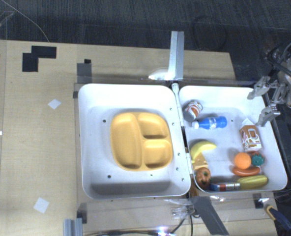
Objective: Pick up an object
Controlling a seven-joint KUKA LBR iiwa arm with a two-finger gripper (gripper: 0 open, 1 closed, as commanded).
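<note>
The right bin (224,93) holds the loose items: a small can (192,109), a blue bottle (211,123) lying on its side, a banana (201,149), a brown-and-white carton (250,138), an orange ball (242,160), a teal piece (257,159) and a yellow-green piece (252,182). My gripper (264,103) hovers over the bin's far right corner, above and beyond the carton. Its two fingers are spread apart with nothing between them.
A yellow divided plate (140,140) lies in the left bin (94,132). A metal post (176,53) stands behind the wall between the bins. A marker (224,186) and a small reddish piece (202,175) sit against the right bin's near wall.
</note>
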